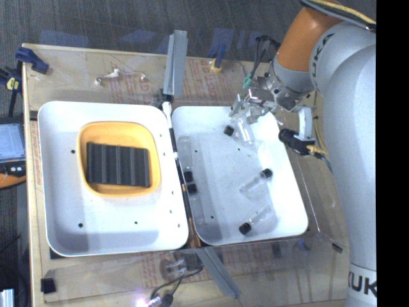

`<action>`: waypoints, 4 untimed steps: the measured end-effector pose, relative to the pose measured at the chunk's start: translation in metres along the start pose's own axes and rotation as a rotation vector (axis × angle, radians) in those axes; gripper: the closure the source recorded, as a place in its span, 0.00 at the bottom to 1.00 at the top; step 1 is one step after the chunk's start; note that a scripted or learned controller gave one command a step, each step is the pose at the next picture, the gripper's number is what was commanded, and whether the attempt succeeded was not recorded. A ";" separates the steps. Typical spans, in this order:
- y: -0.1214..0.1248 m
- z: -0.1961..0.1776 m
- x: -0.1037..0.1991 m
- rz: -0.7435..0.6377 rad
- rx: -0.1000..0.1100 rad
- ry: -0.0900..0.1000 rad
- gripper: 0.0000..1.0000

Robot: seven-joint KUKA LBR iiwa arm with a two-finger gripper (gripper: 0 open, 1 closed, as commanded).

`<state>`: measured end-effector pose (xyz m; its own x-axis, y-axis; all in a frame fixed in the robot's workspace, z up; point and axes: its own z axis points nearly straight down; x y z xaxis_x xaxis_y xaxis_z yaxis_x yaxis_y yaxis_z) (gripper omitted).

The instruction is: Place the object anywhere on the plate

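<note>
Clear vial (238, 129) at hand (246, 110) tips, right bin (294, 219) top.

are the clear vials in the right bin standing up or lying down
Lying down. The two lower vials lie on their sides on the right bin floor, black caps pointing sideways. A third lies below the gripper.

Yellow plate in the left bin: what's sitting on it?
A dark ribbed rack lies on the yellow plate, covering its middle, so what is beneath is hidden. The clear vials lie in the right bin.
</note>
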<state>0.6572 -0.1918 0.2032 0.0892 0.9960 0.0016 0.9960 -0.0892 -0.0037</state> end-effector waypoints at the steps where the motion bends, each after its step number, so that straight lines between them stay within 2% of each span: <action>1: -0.011 0.012 0.061 -0.278 0.003 -0.001 1.00; 2: -0.037 0.012 0.107 -0.537 0.001 -0.002 1.00; 3: -0.026 0.011 0.132 -0.679 -0.004 -0.004 1.00; 4: -0.025 0.011 0.132 -0.679 -0.004 -0.004 0.00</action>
